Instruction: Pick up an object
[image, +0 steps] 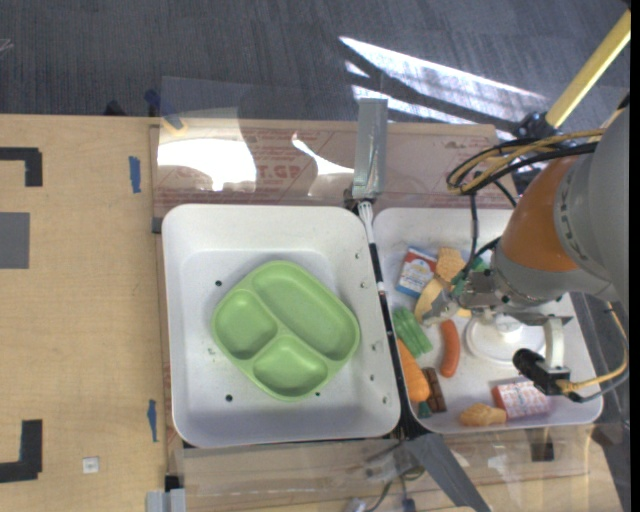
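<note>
Clutter is the risk in the right bin (560, 425), right of the green divided plate (286, 327), where carrot (412, 372), sausage (450, 348) and carton (416, 272) crowd the gripper (447, 305), inviting a glancing miss; finger spread and any catch are unreadable, wrist-hidden.

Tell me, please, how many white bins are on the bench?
2. The left bin holds a green divided plate. The right bin holds the small food items, and the arm hides part of it.
</note>
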